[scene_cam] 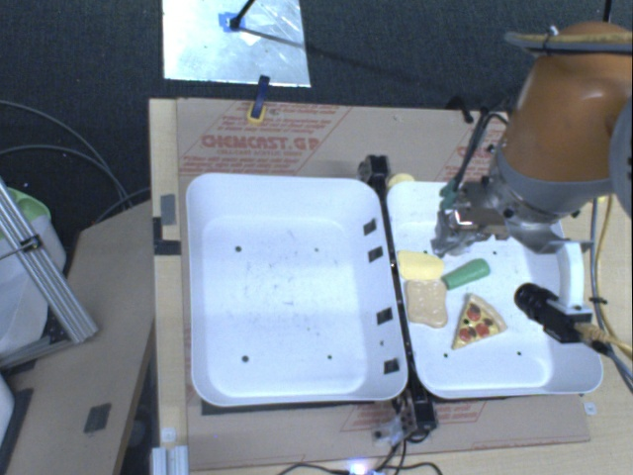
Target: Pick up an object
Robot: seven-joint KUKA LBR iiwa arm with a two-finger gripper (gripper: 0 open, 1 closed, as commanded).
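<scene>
objects: all five lie in the bin on the view's right [499,369]. the bin on the view's left [287,295] sits beside it, rims touching at the centre.

claw [455,231] vs. objects: you see the claw low over the upper half of the right bin. the yellow block [419,264] lies just below it and a little toward the divider. the green cylinder [466,273] lies just below it too, tilted, its lower end beside the yellow block. the toast slice [428,304] sits further down, under the yellow block. the pizza slice [478,323] lies beside the toast, tip pointing down. a small pale yellow piece [400,180] rests at the bin's top corner by the divider, apart from the claw.

claw state: you cannot tell whether it is open or closed; the tip is small and blurred. nothing is seen held in it, and contact with any object cannot be made out.

arm [564,117]: it enters from the view's right, orange band uppermost, grey wrist below it, claw pointing down and toward the divider.
</scene>
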